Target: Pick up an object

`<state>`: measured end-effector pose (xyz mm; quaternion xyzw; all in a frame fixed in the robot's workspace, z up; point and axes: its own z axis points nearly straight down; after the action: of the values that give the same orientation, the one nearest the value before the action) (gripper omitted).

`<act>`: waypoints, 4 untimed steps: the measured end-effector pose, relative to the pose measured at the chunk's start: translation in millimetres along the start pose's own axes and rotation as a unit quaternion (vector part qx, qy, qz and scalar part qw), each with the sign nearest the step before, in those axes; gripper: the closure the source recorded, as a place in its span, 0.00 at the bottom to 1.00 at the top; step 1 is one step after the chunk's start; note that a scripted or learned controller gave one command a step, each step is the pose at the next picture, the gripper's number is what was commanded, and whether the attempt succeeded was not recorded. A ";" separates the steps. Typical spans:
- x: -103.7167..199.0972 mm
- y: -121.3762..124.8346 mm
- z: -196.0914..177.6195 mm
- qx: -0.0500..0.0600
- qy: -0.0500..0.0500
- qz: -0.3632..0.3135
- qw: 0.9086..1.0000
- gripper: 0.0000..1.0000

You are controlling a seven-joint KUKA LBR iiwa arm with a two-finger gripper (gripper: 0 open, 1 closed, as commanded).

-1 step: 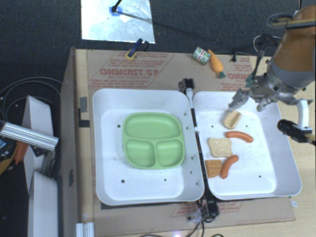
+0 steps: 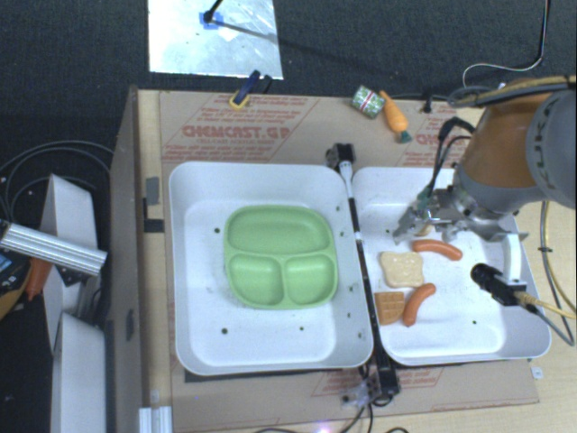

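Orange sausages, two (image 2: 437, 249) (image 2: 417, 302), one toast slice (image 2: 401, 268), one cracker (image 2: 389, 306); gripper (image 2: 416, 222) hovers, fingers spread, holding nothing.

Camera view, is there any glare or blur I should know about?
Camera view: strong glare on the foil sheet at top; both white bins look bright but keep detail; the claw is soft and small, fingers unclear; the green tray and sausages are fairly sharp.

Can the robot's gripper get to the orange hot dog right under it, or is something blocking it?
Probably yes. The gripper hangs in the right bin, just above and left of the upper hot dog, which lies bare on the floor. The toast sits close below it, not on it.
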<state>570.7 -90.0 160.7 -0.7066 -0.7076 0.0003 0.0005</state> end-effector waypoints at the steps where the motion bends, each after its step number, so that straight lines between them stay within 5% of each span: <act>1: -24.1 -47.5 73.4 -0.003 -0.001 0.000 1.000 0.00; 2: -36.7 29.1 72.3 -0.007 -0.001 0.000 1.000 0.00; 3: -1.2 -33.6 72.5 -0.006 -0.001 0.000 1.000 0.00; 4: -40.5 39.1 72.3 -0.007 -0.001 -0.001 1.000 0.00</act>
<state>609.8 -130.5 88.4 -0.7060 -0.7082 -0.0035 -0.0054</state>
